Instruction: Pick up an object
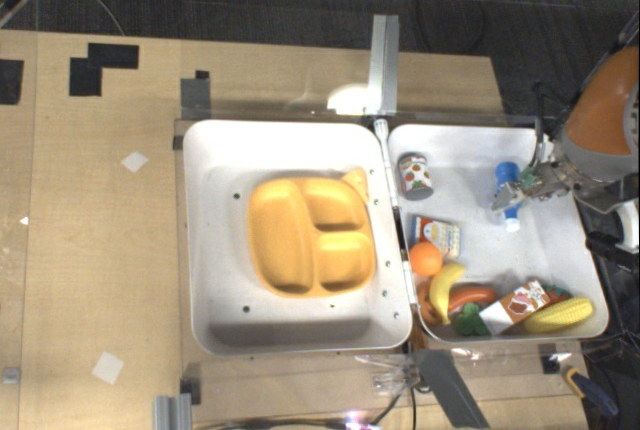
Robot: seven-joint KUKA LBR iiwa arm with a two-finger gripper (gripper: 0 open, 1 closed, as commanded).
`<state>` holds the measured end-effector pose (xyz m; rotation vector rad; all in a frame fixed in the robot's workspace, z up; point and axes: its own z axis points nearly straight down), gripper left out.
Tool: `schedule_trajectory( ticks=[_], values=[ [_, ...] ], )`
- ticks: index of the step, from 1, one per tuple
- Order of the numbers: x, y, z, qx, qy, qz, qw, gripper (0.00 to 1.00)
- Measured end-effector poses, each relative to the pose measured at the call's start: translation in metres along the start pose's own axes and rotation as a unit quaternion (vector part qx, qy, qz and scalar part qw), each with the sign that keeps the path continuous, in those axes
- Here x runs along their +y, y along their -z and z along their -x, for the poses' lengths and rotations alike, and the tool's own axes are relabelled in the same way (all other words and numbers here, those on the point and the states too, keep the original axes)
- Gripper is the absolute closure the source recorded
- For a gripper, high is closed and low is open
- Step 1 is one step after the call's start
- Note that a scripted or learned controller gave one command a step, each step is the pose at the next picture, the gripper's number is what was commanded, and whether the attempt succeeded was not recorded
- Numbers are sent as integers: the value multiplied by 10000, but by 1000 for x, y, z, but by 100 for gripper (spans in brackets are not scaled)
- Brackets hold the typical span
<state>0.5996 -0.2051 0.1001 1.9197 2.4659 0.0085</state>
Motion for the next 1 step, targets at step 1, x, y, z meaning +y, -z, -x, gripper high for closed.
schedule_trajectory(
  ticks=[1],
  values=[
    [26, 92, -87, 37, 262, -4, 9997, 100]
  ],
)
